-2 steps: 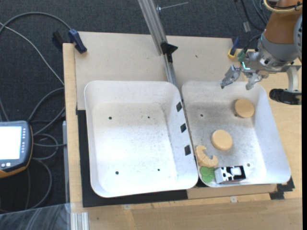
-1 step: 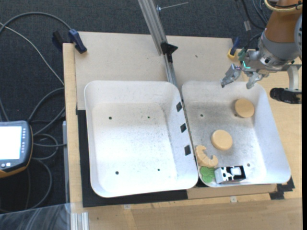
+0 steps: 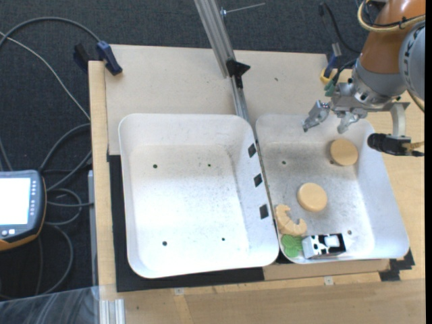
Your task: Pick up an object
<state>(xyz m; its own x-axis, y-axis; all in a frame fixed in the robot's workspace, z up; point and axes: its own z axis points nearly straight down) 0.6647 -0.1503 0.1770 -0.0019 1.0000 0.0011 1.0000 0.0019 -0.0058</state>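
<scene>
Two tan wooden discs sit in the right bin (image 3: 378, 181), both flat, round and pale like thick biscuits. The upper disc (image 3: 344, 152) lies near the bin's far right side; the lower disc (image 3: 312, 197) rests closer to the middle of the floor, well apart from the first. Down at the near edge there's a little cluster — a curved, knobbly beige piece (image 3: 287, 219) pressed against the bin's left wall, a green round thing (image 3: 292, 246) just below it, and a black-and-white block (image 3: 325, 244) touching the green one on its right.

The gripper (image 3: 331, 117) hangs over the far end of that same bin, under the grey arm with its orange band (image 3: 398, 12). Its two metal fingers (image 3: 312, 118) are spread apart, open, with nothing between them — bare bin floor shows in the gap. The upper disc lies just beside the fingers, on the near side and a touch to the right, not between them and not touching them as far as I can see. The lower disc is farther off, nearer to me and to the left of the first.

The left bin (image 3: 135, 140) shows its speckled white floor. A slanted metal rail (image 3: 216, 29) runs down to the gap between the bins, and a tablet-like pendant (image 3: 19, 204) sits off the bench at far left
</scene>
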